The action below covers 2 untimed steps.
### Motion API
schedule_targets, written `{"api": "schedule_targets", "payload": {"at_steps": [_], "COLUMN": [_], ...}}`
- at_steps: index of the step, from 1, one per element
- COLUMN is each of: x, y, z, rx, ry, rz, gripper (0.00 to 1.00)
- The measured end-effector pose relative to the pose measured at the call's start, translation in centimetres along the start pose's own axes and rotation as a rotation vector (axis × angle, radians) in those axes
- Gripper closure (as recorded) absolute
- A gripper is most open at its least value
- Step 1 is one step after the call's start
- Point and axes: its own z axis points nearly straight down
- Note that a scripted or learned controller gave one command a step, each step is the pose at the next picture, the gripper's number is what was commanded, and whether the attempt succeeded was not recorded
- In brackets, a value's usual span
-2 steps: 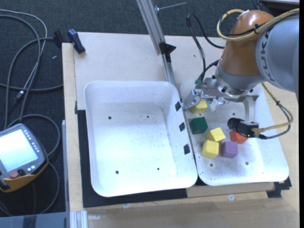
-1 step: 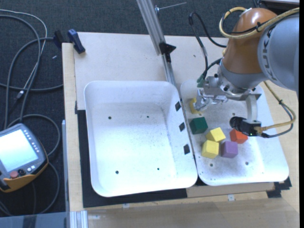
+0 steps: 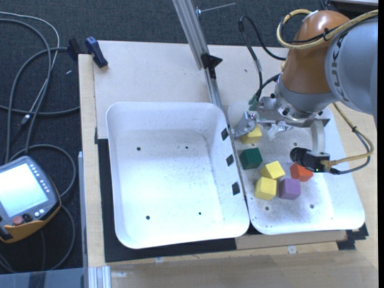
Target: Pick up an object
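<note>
Several small blocks lie in the right bin (image 3: 336,212). A yellow block (image 3: 255,135) sits near the bin's upper left corner, partly covered by my gripper (image 3: 248,126), which hangs low right over it. Below it are a green block (image 3: 251,158), two more yellow blocks (image 3: 273,170) (image 3: 266,188), a purple block (image 3: 290,188) and an orange block (image 3: 302,173). The arm's wrist hides the back part of the bin.
The left bin (image 3: 120,161) adjoins the right one along a shared wall with black clips (image 3: 231,159). A slanted metal pole (image 3: 195,38) rises behind them. A blue clamp (image 3: 96,51) sits at the bench's far left corner, and a teach pendant (image 3: 24,198) lies on the floor at the left.
</note>
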Motion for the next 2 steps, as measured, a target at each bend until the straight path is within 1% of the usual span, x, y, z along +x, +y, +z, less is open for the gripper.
{"api": "schedule_targets", "payload": {"at_steps": [1,2], "x": [0.06,0.06], "y": [0.09,0.06], "z": [-1.12,-1.05], "rx": [-0.003,-0.002], "ry": [0.001,0.001], "rz": [-0.001,-0.001], "gripper": [1.0,0.0]}}
